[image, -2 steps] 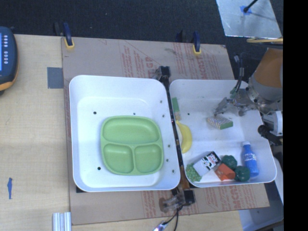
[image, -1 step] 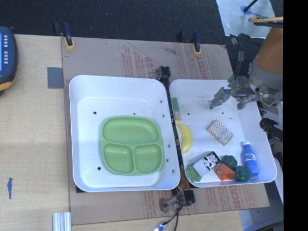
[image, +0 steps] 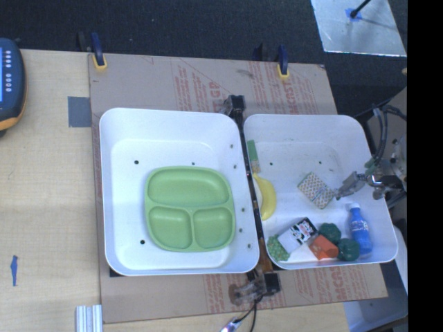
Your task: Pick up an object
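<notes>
Camera view, fixed above the bench:

- Bench (image: 48,185): pale wood surface, with a brown cardboard sheet (image: 208,81) lying under both bins.
- Left bin (image: 118,130): shallow, white, rounded corners. Holds one item.
- Green tray (image: 188,207): divided plate, one long compartment at the top and two smaller ones below; lies flat near the middle of the left bin.
- Right bin (image: 297,133): shallow, white, touching the left bin along a dark centre divider. Its contents are gathered in the lower half.
- Yellow object (image: 266,198): curved, banana-like, against the right bin's left wall.
- Green stick (image: 252,156): thin, lying along the same wall just above the yellow object.
- Patterned pouch (image: 315,189): small, checked, tilted, near the middle of the right bin.
- Blue bottle (image: 358,228): lies near the right wall, cap end pointing up the frame.
- Cluster in the lower corner: a black-and-white box (image: 302,232), an orange block (image: 322,247), dark green round items (image: 339,242) and a light green piece (image: 277,247), all touching or just beside one another.
- Gripper (image: 348,185): reaches in over the right bin's right edge, tip just beside the patterned pouch, above the blue bottle in the frame. Nothing is seen between the fingers; whether they are apart or together cannot be told.
- Blue device (image: 10,81): at the left frame edge, on the bench.
- Clamps (image: 99,55): blue and yellow, on the cardboard's top edge.
</notes>
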`<state>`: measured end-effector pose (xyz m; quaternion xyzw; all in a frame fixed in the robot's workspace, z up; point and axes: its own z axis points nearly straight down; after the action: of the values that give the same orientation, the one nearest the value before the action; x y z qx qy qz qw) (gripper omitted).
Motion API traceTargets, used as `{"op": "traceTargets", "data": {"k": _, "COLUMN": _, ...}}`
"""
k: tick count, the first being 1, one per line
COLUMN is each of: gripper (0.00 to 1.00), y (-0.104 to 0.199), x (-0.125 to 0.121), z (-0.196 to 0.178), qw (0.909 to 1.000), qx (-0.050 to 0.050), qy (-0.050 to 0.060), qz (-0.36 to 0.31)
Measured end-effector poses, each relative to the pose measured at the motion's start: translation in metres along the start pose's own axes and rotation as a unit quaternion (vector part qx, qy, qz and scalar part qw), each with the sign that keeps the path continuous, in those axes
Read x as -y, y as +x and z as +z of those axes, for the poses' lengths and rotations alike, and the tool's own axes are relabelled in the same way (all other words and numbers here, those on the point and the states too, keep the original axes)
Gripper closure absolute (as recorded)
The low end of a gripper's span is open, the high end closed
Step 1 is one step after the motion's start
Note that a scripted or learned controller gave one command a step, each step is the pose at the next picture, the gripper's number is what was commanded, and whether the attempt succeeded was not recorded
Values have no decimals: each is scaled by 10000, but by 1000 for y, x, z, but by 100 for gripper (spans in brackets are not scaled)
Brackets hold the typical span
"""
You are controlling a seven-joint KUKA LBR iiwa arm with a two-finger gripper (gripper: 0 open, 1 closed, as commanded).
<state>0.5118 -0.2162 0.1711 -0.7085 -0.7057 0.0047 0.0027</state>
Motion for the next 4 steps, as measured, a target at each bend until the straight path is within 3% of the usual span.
{"op": "traceTargets", "data": {"k": 1, "gripper": 0, "y": 40, "x": -109, "z": -108, "qw": 9999, "qx": 2, "qy": -126, "qz": -77}}
{"op": "traceTargets", "data": {"k": 2, "gripper": 0, "y": 87, "x": -44, "z": 20, "qw": 10000, "qx": -39, "qy": 36, "qz": -44}}
{"op": "traceTargets", "data": {"k": 3, "gripper": 0, "y": 37, "x": -86, "z": 82, "qw": 10000, "qx": -6, "qy": -24, "qz": -29}}
{"op": "traceTargets", "data": {"k": 4, "gripper": 0, "y": 6, "x": -14, "z": 5, "qw": 10000, "qx": 0, "qy": -52, "qz": -20}}
